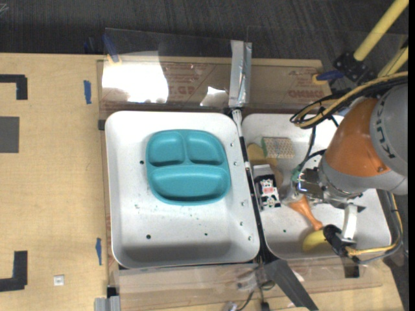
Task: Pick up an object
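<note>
My gripper (316, 196) hangs low over the right bin (373, 219), under the arm's orange band. An orange carrot-like object (306, 211) pokes out from just beneath it toward the bin's front. A yellow rounded object (314, 240) lies by the front wall, close below the gripper. Near the divider lies a black-and-white boxy item (266, 191). At the back of the bin are a tan lump (256, 153) and a pale speckled pad (279, 148). The arm hides whether the carrot-like object is held.
The left bin (130, 219) holds a teal divided plate (188, 166) in its middle. A ridge (249, 193) separates the two bins. Yellow and black cables (324, 109) loop over the right bin's back edge. Cardboard bench lies to the left.
</note>
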You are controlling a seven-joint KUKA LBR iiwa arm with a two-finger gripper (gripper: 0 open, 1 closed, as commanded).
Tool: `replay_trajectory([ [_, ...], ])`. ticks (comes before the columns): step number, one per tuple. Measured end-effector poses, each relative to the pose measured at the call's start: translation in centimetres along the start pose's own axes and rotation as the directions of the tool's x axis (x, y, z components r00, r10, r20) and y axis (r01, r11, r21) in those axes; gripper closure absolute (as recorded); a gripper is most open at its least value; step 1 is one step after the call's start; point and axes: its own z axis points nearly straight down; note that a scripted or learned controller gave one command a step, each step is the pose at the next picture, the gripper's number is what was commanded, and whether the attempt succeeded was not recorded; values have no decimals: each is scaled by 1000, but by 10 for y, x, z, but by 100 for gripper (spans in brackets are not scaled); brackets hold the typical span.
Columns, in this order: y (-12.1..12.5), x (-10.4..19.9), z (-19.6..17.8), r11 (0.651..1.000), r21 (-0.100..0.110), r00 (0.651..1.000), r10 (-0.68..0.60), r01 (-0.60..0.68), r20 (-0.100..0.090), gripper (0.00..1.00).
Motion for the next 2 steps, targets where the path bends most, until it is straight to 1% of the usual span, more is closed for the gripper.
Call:
replay_trajectory([
  [1,31,70,-88,998,8,998,64,-64,-2,100],
  [2,34,85,-87,977,12,977,213,-213,4,100],
])
